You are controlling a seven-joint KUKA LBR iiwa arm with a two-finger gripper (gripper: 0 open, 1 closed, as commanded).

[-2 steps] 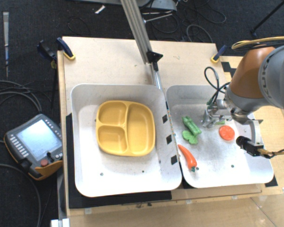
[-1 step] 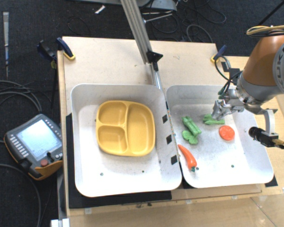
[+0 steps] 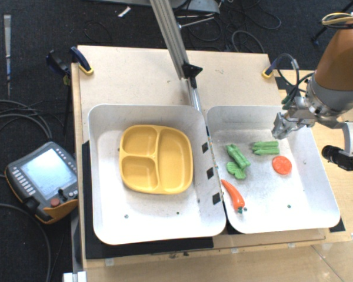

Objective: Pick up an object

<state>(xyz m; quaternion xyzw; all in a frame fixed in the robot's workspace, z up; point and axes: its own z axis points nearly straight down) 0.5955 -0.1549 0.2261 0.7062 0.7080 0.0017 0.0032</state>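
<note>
Yellow tray point(image 3: 156, 158) in white left bin point(image 3: 106, 216). In white right bin point(image 3: 317, 210): green beans point(image 3: 237, 161), green pod point(image 3: 265, 148), orange-red disc point(image 3: 282, 165), red-orange pepper point(image 3: 233, 195). Grey gripper point(image 3: 280, 129). Tan bench point(image 3: 135, 75).

Two bins sit side by side on the desk point(image 3: 135, 69). The left bin point(image 3: 100, 157) holds a divided plate point(image 3: 156, 159). The right bin point(image 3: 312, 204) holds a bean pod point(image 3: 266, 148), a slice point(image 3: 282, 165), a pea pod point(image 3: 237, 160) and, nearest, a pepper point(image 3: 233, 195).

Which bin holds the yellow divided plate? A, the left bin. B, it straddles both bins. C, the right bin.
A: the yellow divided plate lies wholly inside the left bin, while the right bin holds the small food items, such as the red pepper.
</note>
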